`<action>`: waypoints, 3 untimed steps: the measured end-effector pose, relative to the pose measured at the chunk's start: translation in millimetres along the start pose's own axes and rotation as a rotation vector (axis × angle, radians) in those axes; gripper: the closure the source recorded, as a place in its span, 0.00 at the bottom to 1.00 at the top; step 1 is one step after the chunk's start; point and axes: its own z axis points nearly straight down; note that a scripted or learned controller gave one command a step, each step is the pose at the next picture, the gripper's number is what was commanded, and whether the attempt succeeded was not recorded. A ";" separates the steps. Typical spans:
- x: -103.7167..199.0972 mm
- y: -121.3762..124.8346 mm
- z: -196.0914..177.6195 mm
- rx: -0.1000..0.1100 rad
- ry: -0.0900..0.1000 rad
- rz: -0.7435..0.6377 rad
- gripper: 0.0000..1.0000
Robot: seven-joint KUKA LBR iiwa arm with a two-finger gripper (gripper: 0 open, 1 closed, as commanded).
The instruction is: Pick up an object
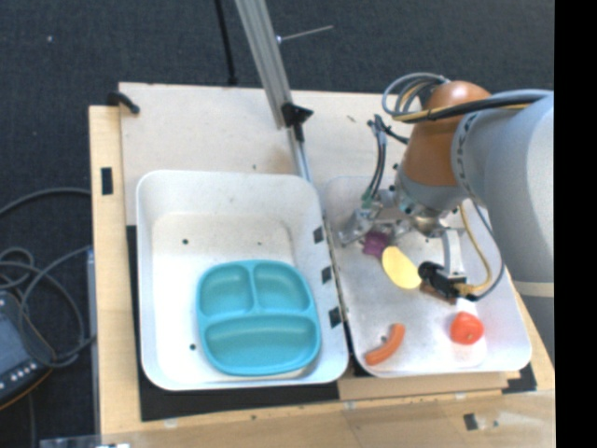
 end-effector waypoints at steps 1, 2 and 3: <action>-1.2 1.8 -14.9 -0.007 0.001 0.006 1.00; 0.8 0.8 -59.7 -0.009 0.001 0.001 1.00; -5.2 -5.7 -108.4 -0.010 0.000 0.002 1.00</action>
